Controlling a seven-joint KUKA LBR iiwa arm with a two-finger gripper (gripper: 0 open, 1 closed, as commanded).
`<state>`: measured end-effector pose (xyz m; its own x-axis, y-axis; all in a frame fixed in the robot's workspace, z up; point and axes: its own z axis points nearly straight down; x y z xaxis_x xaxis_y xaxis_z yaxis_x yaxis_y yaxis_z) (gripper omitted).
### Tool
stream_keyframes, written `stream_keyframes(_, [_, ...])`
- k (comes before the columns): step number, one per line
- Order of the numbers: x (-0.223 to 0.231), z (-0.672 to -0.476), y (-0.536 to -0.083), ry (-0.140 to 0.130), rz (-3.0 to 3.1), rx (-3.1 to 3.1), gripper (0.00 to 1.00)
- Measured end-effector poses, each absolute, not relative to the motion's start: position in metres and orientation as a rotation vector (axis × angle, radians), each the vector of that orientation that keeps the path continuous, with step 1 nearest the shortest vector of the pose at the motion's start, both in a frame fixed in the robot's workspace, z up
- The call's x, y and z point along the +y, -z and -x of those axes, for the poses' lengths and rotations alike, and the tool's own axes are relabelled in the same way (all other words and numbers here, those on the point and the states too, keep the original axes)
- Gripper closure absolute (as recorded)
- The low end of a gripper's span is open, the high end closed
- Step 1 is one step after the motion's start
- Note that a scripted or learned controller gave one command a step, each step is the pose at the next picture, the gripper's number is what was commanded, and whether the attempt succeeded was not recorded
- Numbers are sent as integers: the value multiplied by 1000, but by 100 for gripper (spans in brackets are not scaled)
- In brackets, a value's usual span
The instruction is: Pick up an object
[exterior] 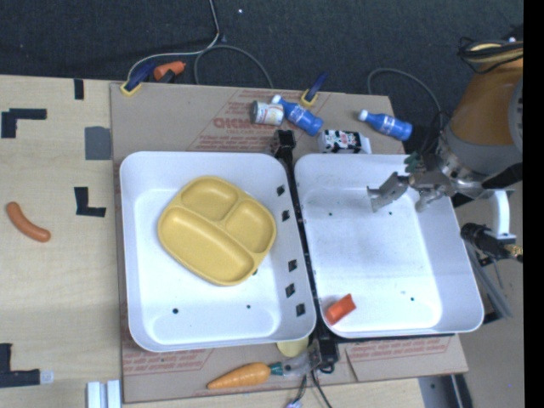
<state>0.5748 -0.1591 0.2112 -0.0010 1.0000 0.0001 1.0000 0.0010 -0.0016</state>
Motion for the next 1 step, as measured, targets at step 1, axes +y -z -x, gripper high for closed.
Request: stream_keyframes(1, [-104,-560,-110,-9,2208,-2217,0])
